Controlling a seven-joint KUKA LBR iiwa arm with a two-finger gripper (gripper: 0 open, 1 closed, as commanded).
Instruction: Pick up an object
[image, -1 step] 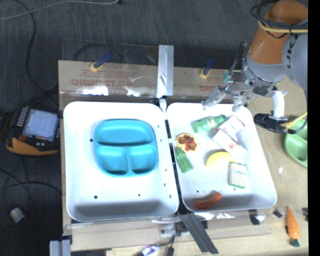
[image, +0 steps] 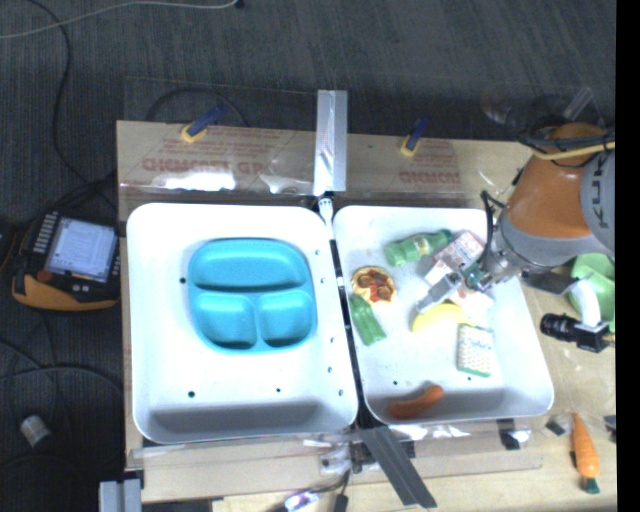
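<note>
My gripper (image: 441, 281) hangs low over the middle of the right bin (image: 520, 395), reaching in from the right. Its two grey fingers stand open, with nothing between them. A yellow banana (image: 438, 317) lies just below the lower fingertip. A green bottle (image: 418, 246) lies just up and left of the upper finger. A round pizza-like toy (image: 373, 284) sits further left, with a green piece (image: 366, 323) below it by the bin's left wall. A white and green box (image: 476, 350) and a brown sausage (image: 416, 400) lie toward the front.
The left bin (image: 160, 400) holds a blue divided tray (image: 250, 292). Outside the bins on the right lie a green and white object (image: 590, 283) and an orange carrot-like toy (image: 586, 452). A handheld device (image: 70, 262) rests on the floor at the left.
</note>
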